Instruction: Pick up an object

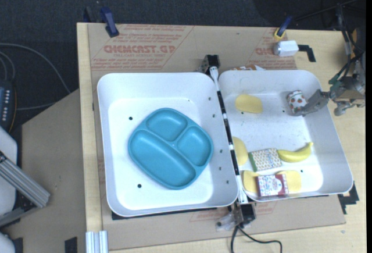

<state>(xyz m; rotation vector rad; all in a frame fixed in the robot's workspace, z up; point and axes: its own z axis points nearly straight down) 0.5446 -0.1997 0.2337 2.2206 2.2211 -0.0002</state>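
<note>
Nearest the camera, in the right bin's (pixel 325 95) near end, a red-and-white carton (pixel 272 184) lies on a yellow piece (pixel 293 182). Just beyond it sit a small patterned box (pixel 265 158) and a banana (pixel 296 153), with another yellow piece (pixel 239 151) against the bin's left wall. Farther off lie a pale yellow slice (pixel 249 103) and, to its right, a small red-and-white ball (pixel 296 100). At the bin's far right edge the end effector (pixel 318 102) reaches in, just beside the ball; whether its fingers are apart or closed, or touching the ball, cannot be told. On the worktop (pixel 174 48), the left bin (pixel 116 95) holds a blue divided plate (pixel 169 147).
</note>
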